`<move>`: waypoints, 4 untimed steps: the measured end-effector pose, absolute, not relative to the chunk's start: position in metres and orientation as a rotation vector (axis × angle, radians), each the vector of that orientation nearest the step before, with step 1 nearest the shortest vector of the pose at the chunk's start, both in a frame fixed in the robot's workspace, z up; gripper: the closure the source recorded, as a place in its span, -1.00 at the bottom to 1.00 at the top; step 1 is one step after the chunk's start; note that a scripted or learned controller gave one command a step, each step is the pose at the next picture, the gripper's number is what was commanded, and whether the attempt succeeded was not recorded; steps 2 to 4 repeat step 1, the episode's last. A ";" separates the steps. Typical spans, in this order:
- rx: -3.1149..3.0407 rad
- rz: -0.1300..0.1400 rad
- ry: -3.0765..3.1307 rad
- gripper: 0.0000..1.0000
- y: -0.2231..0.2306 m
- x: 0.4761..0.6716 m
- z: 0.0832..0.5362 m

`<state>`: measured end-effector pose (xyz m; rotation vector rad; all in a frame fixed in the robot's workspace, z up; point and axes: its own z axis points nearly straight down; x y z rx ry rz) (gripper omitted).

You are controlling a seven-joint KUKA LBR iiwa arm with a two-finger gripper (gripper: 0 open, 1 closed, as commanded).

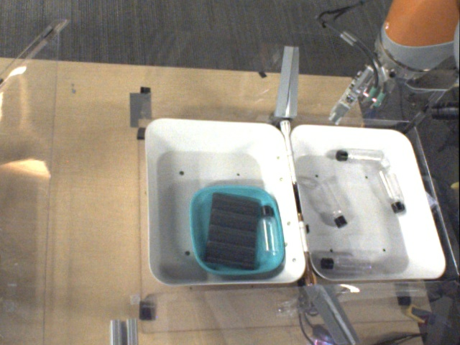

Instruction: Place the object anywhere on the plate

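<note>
While tube lies on plate, fingers hover well apart; opening indiscernible.

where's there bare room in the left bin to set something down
Bare floor lies in the left bin behind and left of the teal plate. The plate is crowded: a dark ridged block fills its middle, and a clear tube lies along its right side.

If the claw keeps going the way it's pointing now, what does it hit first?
The claw points down and toward the camera view's left, over the right-hand shallow white bin's far rim. That rim or the bench beside it probably comes first, though depth is unclear from above.
</note>
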<state>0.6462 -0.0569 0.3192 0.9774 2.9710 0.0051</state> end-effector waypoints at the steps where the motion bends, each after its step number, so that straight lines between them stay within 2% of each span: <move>1: 0.978 0.005 2.972 -1.00 -0.057 0.646 0.319; 4: 0.978 0.005 2.972 -1.00 -0.057 0.646 0.319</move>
